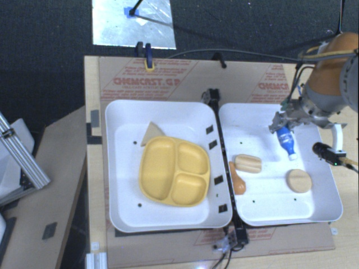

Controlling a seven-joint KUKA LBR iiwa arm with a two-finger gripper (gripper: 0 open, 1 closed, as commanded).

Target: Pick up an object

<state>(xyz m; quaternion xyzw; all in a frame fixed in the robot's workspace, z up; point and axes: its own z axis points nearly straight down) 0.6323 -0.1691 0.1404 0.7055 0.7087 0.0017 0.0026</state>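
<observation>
Two shallow white bins sit side by side on the desk. Nearest, the left bin (120,206) holds a yellow divided plastic plate (174,171) with a tan wedge (151,132) behind it. The right bin (320,212) holds a round beige disc (298,180), an orange spoon-like piece (237,182), and a tan bread roll (248,163). Farther back, the jaws (285,126) grip the top of a small blue-and-white plastic bottle (287,142), pinched between the fingers.

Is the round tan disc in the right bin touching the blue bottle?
Apart. The camera view shows bare white bin floor between the round tan disc and the blue bottle.
</observation>
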